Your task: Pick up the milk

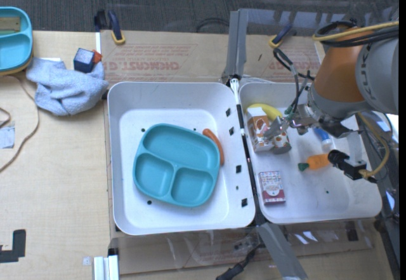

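Note:
A small carton with a white and orange-brown print, which I take for the milk (257,133), lies in the right bin (355,206) near its left wall. My gripper (280,133) is low in that bin, right against the carton's right side, and I cannot tell whether it touches or holds it. The arm's orange band and grey wrist rise above it to the right. A second flat carton with a red and white print (271,186) lies closer to the front of the same bin.
The right bin also holds a yellow banana (264,110) behind the carton, an orange carrot-like toy (316,161) and a small blue and white item (325,140). The left bin (120,209) holds a teal divided plate (177,164) and an orange piece (214,143). A grey cloth (66,88) lies on the bench at left.

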Tool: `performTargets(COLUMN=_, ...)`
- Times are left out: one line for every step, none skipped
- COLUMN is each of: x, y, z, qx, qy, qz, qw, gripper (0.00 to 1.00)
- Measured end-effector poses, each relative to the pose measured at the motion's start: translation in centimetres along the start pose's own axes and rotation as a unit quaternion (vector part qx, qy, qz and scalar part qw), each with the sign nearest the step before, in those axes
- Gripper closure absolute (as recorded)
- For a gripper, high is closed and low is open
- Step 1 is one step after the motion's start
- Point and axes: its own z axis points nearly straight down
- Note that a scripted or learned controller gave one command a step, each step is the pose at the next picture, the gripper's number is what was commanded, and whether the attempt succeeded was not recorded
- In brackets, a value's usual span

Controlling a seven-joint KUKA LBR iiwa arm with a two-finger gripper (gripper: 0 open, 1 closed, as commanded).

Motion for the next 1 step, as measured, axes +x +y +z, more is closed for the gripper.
performTargets(x=-0.22, y=1.36, z=0.84, qx=0.003, qy=0.003, qz=-0.065, qw=0.9979, gripper=0.0)
